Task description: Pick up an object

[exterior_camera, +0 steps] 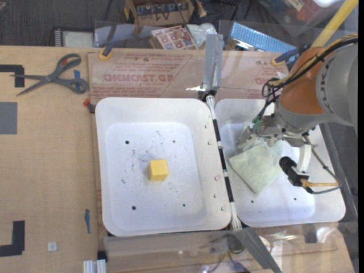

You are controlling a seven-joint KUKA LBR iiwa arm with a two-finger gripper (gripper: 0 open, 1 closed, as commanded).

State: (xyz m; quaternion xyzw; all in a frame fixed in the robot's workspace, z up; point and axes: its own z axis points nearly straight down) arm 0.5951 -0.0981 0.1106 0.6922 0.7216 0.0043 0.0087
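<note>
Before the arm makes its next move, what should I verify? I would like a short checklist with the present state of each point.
1. Gripper is over the right bin: ok.
2. Gripper is above the pale green cloth: ok, it sits at the cloth's upper edge.
3. Cloth is gripped between the fingers: cannot tell.
4. Yellow block lies free in the left bin, apart from the arm: ok.
5. Scissors lie outside both bins: ok.

A yellow block (158, 170) lies in a speckled white bin (114, 124); a pale green cloth (257, 167) lies in the neighbouring white bin (324, 209); blue-handled scissors (57, 77) lie on the tan worktop (45, 169).
</note>
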